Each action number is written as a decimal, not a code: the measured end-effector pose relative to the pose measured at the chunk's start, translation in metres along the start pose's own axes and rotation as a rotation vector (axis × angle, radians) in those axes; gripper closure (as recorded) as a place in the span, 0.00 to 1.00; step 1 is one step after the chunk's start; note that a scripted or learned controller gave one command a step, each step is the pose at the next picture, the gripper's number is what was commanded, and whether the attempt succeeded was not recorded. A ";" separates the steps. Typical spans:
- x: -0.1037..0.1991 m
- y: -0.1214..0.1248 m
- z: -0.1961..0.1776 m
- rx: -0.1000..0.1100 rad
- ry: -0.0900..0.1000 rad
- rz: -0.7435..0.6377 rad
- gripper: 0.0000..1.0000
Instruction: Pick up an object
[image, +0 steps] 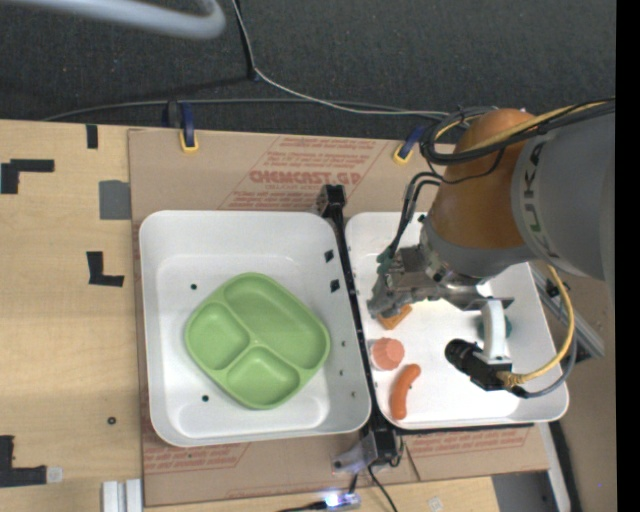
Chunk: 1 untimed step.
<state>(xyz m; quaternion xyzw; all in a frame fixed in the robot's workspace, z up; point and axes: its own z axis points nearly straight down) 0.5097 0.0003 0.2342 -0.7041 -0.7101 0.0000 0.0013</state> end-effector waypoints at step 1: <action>0.062 0.007 0.000 0.000 0.000 0.000 1.00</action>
